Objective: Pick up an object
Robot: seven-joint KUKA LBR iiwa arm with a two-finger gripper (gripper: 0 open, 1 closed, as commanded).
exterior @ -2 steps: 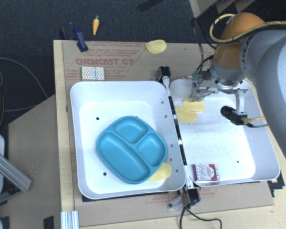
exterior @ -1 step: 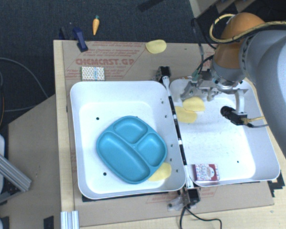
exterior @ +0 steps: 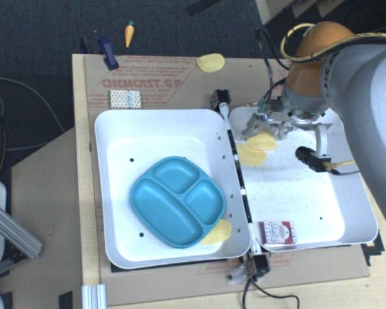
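From the overhead camera I see the two white bins side by side on the brown bench (exterior: 161,76). The left bin (exterior: 116,134) is mostly taken up by a blue divided plate (exterior: 177,200), with a yellow piece (exterior: 219,232) tucked at the plate's lower right edge, close to the bin's near corner. Open floor in that bin lies along its far and left sides.

The right bin (exterior: 309,205) has a wide bare floor through its middle and near half. A small red-and-white packet (exterior: 278,233) sits at its near-left corner, against the rim. The arm (exterior: 367,82) covers the bin's far-right part, and a black cable fitting (exterior: 312,158) hangs beside the wrist.

The gripper (exterior: 270,124) is low in the far-left corner of the right bin, close to the divider between the bins. Two yellow chip-like pieces (exterior: 256,148) lie there, overlapping, one right under the fingertips and the other just toward the divider. I cannot tell how the jaws stand, nor whether they touch the upper piece.

Outside the bins, another yellow piece (exterior: 210,62), a blue clip (exterior: 107,52), a small carrot-shaped toy (exterior: 129,34) and a patterned card (exterior: 125,98) lie off beyond the far rims.
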